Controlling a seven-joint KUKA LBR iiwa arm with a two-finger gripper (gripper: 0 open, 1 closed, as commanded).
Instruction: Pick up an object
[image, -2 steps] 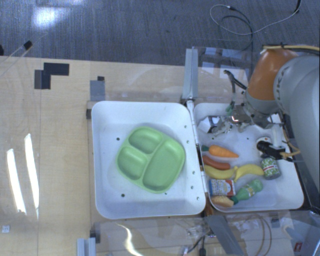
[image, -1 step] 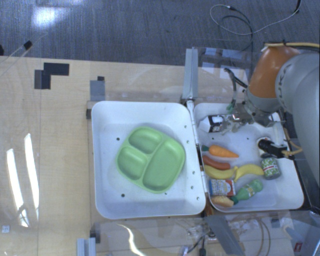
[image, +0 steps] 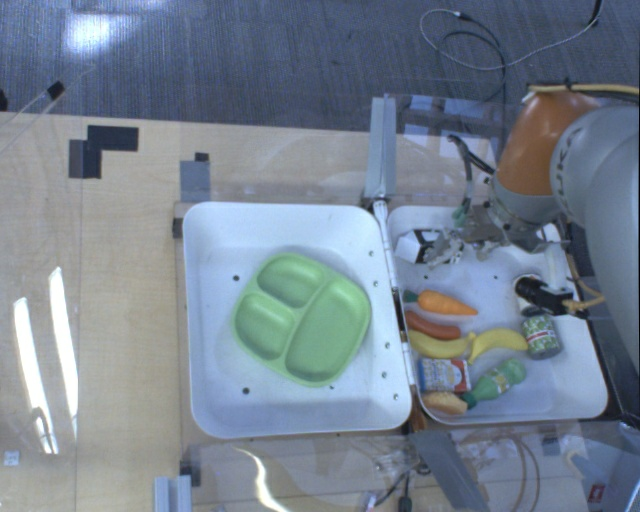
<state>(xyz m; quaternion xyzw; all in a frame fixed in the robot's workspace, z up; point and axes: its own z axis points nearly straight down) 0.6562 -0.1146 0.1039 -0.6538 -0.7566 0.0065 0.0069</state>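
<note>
My gripper (image: 432, 248) hangs over the far left corner of the right bin (image: 590, 395), with the grey arm and its orange band behind it to the right. Just in front of it lies an orange carrot (image: 445, 302). Closer to the front are a red sausage (image: 432, 326) and a yellow banana (image: 480, 344). A small can with a green label (image: 541, 336) stands at the right. A green bottle (image: 497, 382), a red and white packet (image: 443, 375) and a tan bread roll (image: 446, 404) lie along the near edge.
The left bin (image: 215, 400) holds a green divided plate (image: 302, 318) at its middle. A metal post (image: 380, 150) rises between the two bins at the back. Wooden bench extends to the left.
</note>
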